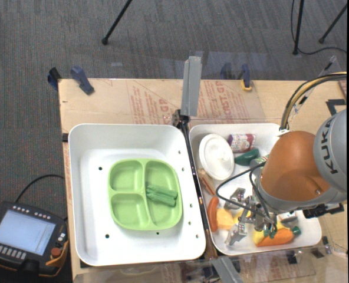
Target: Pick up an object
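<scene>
While claw [249,221] hangs low in right bin [313,232], jaw state unreadable; toy carrot [280,235] lies just right of claw, touching yellow piece [258,238]; probably light, rigid, slick plastic; grip mid-body across narrow width.

Floor [74,22]: grey carpet, ribbed weave, evenly lit, no hard shadows. Black tripod legs [120,13] stood on it, far up and left of the fingers; more stand legs [307,16] far above them. Bench [145,99] was pale wood, printed red, with blue clamps [80,78] on its far edge. A pendant [24,236] with lit screen lay on the floor, far left.
</scene>
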Controlling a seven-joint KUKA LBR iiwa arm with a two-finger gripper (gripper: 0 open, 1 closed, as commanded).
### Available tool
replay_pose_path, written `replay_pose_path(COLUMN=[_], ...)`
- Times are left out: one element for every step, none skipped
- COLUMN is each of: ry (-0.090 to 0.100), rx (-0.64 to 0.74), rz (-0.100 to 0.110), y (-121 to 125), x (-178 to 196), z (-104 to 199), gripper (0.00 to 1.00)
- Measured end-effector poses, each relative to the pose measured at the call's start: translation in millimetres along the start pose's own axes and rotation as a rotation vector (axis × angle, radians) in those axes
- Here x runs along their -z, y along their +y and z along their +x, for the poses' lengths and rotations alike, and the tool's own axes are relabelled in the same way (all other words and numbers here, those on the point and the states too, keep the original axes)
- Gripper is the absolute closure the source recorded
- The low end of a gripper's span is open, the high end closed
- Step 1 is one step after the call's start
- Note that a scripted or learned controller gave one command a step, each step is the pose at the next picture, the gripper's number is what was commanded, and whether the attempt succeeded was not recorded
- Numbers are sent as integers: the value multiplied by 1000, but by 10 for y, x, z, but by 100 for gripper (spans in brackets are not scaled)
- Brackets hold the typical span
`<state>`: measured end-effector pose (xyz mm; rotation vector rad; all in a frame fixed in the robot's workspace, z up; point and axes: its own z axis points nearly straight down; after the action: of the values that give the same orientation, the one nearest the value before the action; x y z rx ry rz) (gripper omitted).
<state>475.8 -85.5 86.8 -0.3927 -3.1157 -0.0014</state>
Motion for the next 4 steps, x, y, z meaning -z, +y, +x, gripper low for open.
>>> replay_pose_path(ry=[-1,0,-2,2], rx=[18,-58,-149,-171], rz=[0,0,0,1], y=[-4,-128,51,-293], x=[3,3,9,-3], z=[-767,-252,-1015,-233], gripper=[0,0,0,0])
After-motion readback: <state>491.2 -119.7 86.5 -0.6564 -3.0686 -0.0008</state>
